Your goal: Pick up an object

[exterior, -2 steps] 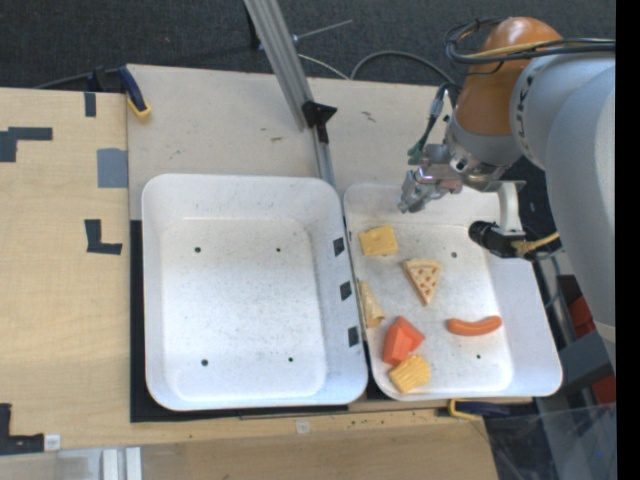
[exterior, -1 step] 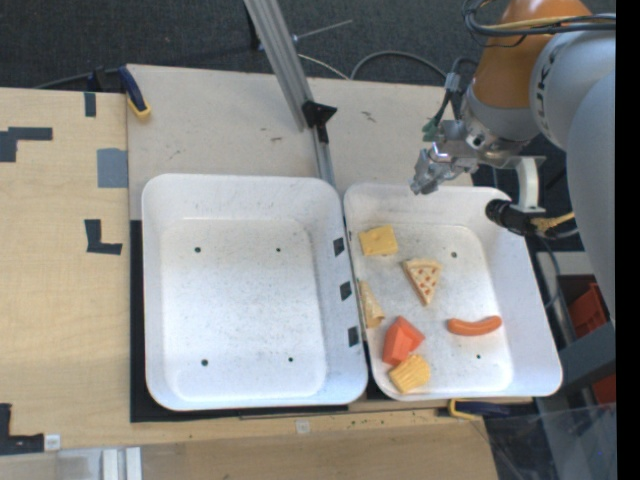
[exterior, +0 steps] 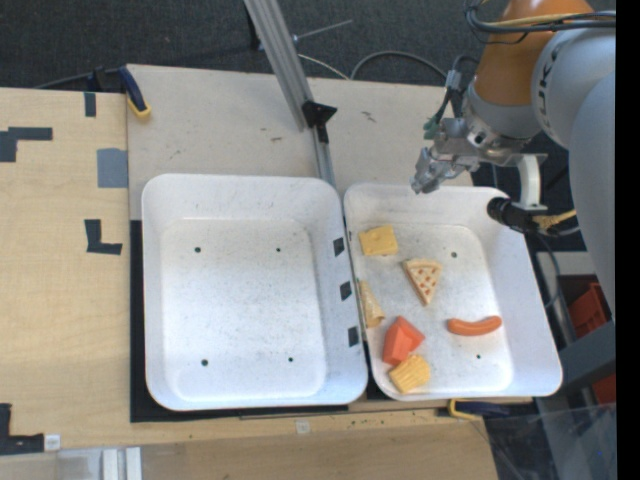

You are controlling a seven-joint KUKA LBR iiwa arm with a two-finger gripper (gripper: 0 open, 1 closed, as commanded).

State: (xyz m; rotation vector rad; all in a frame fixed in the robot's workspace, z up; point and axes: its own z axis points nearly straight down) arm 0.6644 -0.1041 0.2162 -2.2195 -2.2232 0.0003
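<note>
The right bin [exterior: 525,298] holds several toy foods: a yellow cheese block [exterior: 378,241], a pizza slice [exterior: 424,281], an orange sausage [exterior: 474,325], a red-orange wedge [exterior: 402,339], a yellow ridged piece [exterior: 410,373] and a tan piece [exterior: 371,305] against the left wall. My gripper [exterior: 428,179] hangs over the bin's back rim, up and to the right of the cheese block. Nothing shows between its fingertips.
The left bin [exterior: 165,268] stands beside the right one, sharing a middle wall. A slanted metal post [exterior: 290,63] rises from behind the bins. Cables [exterior: 535,218] run along the right bin's right rim. The wooden bench extends to the left.
</note>
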